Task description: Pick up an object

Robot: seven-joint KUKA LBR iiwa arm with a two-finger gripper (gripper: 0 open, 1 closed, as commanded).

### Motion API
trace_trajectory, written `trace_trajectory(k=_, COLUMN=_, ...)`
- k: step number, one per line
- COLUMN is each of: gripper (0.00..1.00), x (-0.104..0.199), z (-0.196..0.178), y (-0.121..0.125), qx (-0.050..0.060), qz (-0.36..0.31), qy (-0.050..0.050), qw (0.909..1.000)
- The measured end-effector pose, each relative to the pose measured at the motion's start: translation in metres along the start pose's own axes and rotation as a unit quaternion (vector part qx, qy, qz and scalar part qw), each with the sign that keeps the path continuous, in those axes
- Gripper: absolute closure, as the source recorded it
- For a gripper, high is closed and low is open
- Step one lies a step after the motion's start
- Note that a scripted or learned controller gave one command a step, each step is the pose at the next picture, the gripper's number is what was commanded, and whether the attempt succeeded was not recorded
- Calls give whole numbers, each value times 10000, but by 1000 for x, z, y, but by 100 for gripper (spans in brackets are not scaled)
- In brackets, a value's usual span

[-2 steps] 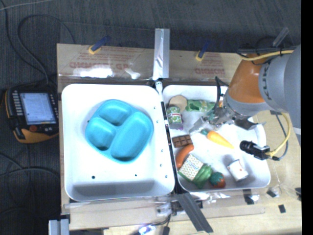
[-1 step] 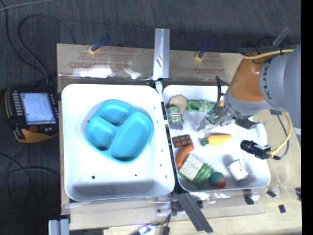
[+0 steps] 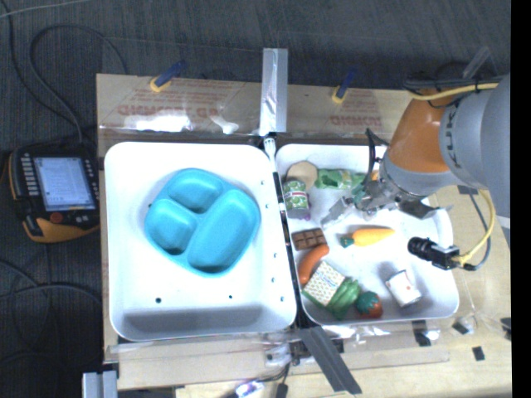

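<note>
My gripper (image 3: 353,208) is low in the upper middle of the right bin (image 3: 448,305), below the orange band of the arm (image 3: 419,139). Just beneath it lies a yellow-and-orange toy vegetable (image 3: 371,236). A green leafy toy (image 3: 335,178) lies right behind it, and a small green-labelled can (image 3: 295,196) stands to its left. Further toys lie lower in the bin: a brown chocolate bar (image 3: 309,239), an orange-red carrot (image 3: 311,262), a green-yellow box (image 3: 325,283), a green pepper (image 3: 348,293), a red fruit (image 3: 370,305) and a white block (image 3: 404,288). I see nothing held.
The left bin (image 3: 133,305) holds a blue three-part plate (image 3: 202,219). A beige round toy (image 3: 302,172) sits in the right bin's back left corner. A black plug on a yellow cable (image 3: 431,251) hangs over the right bin. A divider wall (image 3: 282,230) separates the bins.
</note>
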State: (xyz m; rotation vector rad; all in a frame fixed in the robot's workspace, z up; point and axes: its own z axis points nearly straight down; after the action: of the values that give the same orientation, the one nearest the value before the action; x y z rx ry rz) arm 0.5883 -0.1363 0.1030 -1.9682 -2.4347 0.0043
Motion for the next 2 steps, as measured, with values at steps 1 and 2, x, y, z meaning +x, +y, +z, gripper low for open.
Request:
trace_trajectory(k=1, gripper=0, x=-38, z=0, y=-68, qx=-12, qz=53, qy=-28, qw=10000)
trace_trajectory(k=2, gripper=100, x=-36, z=-5, y=-67, qx=-1, qz=37, qy=4, qw=10000)
